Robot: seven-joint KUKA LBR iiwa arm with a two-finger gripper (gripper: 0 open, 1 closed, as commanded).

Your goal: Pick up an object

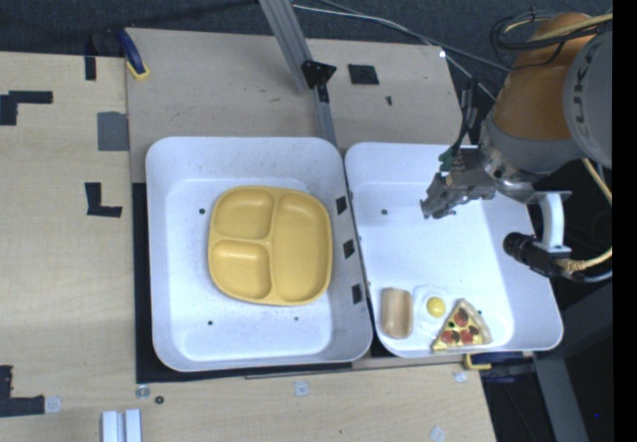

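Note:
The right bin [398,176] holds three toy foods along its near edge: a tan bread-like piece [396,312], a fried egg [434,307] and a pizza slice [462,327]. My gripper [436,207] hangs over the upper middle of that bin, well behind the foods, with nothing seen between its fingers. A yellow divided plate [270,244] lies in the middle of the left bin [174,231].
A metal pole [282,7] slants up from the bench behind the bins. Cables run from the arm [542,107] at the right. Black tape marks and a blue-yellow clip [133,55] lie on the bench at left.

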